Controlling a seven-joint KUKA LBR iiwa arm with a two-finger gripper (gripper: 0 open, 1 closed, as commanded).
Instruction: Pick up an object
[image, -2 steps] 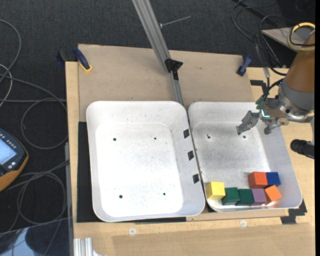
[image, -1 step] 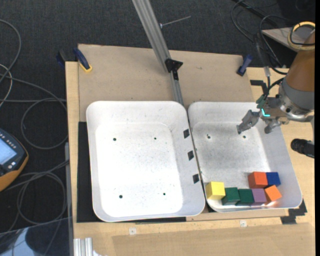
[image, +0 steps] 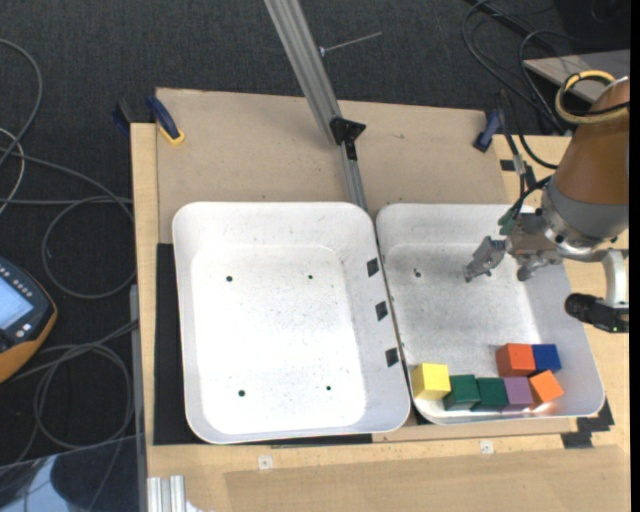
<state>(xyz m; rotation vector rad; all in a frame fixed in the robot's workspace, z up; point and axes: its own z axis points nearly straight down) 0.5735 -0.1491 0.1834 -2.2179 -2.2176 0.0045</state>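
Grey metal fingers hang spread over the right bin, the gripper open with nothing between its two tips, though at this slant I can't say for sure how far above the floor of the bin it sits. It hovers over the bare upper middle of that bin, well apart from anything it could pick. Behind it the arm comes in from the right, its orange band just above the wrist.

All the blocks are bunched along the near edge of the right bin, likely pushed or dropped there together. A yellow block sits at the left end, then two green blocks touching each other, a purple block, and an orange block tilted at the corner. Behind those rest a red block and a blue block, side by side.

I'd judge the yellow one the easiest target, since it has open space on its left; the rest are packed tight, leaving little room for fingers. The left bin holds nothing I can make out.
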